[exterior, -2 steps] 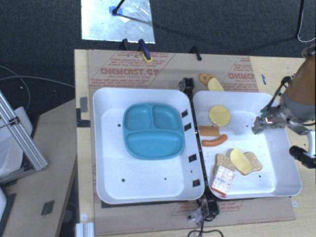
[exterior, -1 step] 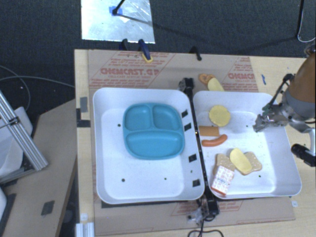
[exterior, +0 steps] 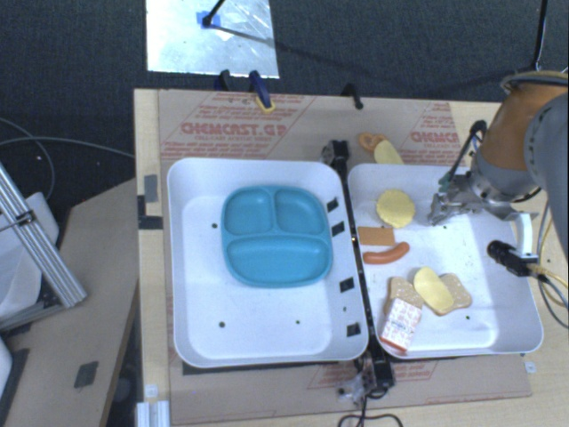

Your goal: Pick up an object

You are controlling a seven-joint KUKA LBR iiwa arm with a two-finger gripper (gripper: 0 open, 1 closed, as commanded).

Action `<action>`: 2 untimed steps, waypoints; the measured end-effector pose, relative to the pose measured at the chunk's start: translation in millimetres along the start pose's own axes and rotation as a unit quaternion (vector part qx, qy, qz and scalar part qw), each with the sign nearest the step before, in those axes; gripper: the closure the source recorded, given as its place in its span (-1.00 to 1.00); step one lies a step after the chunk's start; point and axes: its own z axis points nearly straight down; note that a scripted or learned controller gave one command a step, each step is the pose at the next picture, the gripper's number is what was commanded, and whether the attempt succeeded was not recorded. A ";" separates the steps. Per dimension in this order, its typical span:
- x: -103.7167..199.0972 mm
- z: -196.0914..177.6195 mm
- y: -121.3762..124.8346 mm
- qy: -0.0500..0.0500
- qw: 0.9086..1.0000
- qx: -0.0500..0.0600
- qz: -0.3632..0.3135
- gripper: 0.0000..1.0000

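In the right bin (exterior: 498,327) lie several toy foods: a yellow round piece (exterior: 396,208), an orange block (exterior: 376,236), a red sausage (exterior: 386,254), a yellow oval piece (exterior: 433,289) on bread slices (exterior: 456,289), and a red-and-white carton (exterior: 402,324) at the front. My gripper (exterior: 442,210) hangs low over the bin's back part, just right of the yellow round piece. Nothing shows between its fingers.
The left bin (exterior: 196,327) holds a blue divided plate (exterior: 275,237). Behind the right bin, a yellow piece (exterior: 387,153) and an orange piece (exterior: 370,140) lie on the cardboard. A black cable fitting (exterior: 508,257) sits over the right bin's right side.
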 end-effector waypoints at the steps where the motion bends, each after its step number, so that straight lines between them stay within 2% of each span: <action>1: 46.8 3.4 -48.7 0.001 1.000 0.002 0.000 1.00; 2: 43.9 2.3 -47.0 -0.001 1.000 -0.001 0.002 -1.00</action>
